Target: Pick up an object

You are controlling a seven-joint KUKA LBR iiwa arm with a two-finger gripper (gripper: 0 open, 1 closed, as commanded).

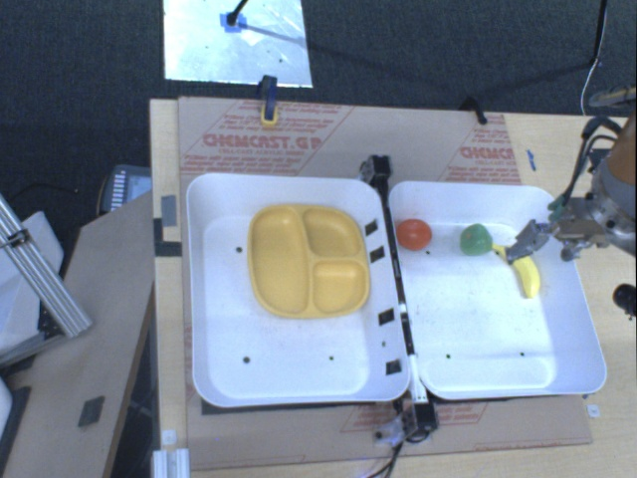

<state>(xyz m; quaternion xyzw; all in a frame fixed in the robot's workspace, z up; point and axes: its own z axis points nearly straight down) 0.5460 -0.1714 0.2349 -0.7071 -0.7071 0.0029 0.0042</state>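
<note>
In the right bin (498,366) lie three objects: a red-orange ball (414,233) at the far left, a green ball (477,238) beside it, and a small yellow banana (528,277) toward the right wall. My gripper (546,248) hangs over the bin's far right, just above the banana's upper end and to the right of the green ball. Its fingers stand open with nothing between them. The left finger (528,239) is close to the banana's tip.
The left bin (219,366) holds a yellow divided plate (307,261). A black clip strip (390,277) runs along the divider between the bins. The arm comes in over the right bin's right wall.
</note>
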